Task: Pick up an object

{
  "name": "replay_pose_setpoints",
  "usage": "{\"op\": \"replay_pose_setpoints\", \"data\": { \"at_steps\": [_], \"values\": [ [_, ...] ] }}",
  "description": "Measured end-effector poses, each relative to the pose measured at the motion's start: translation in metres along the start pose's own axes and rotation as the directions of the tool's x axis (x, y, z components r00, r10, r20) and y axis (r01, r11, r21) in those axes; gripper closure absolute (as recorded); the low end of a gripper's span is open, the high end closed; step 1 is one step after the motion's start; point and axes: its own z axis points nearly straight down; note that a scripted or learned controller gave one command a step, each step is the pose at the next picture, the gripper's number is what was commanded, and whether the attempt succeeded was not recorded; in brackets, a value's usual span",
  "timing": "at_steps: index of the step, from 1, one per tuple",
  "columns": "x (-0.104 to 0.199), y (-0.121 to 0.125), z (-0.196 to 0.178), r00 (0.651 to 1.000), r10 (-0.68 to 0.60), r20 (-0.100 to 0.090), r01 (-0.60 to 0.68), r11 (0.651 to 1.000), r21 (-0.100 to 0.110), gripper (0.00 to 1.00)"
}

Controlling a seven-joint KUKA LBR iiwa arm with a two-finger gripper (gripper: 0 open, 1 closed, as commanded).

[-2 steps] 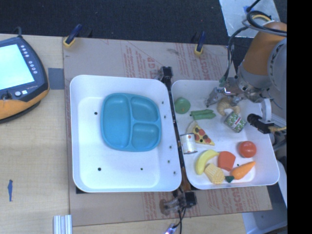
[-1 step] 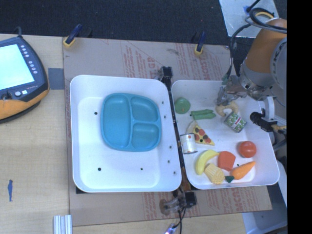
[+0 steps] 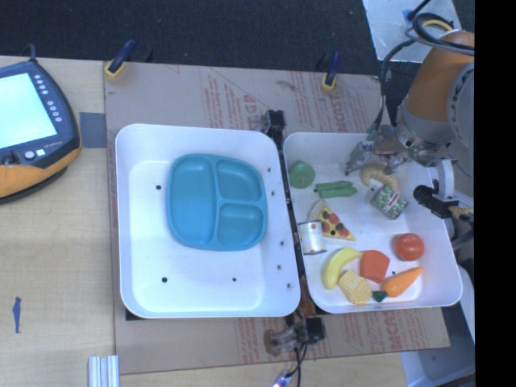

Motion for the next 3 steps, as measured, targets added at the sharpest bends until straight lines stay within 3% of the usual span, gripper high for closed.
{"op": "replay_pose_setpoints", "data": {
  "at_steps": [1,2,3],
  "values": [
    [-0.023,0.001,0.011,1.000,0.000,-0.006,0.000,1.000,-0.006,0.00],
    [-0.025,0.002,-0.001,1.000,-0.001,-0.001,0.001,1.000,-0.009,1.00],
    [-0.025,0.002,0.000,1.000,-0.001,-0.001,0.001,1.000,-0.008,0.00]
  ]
}}
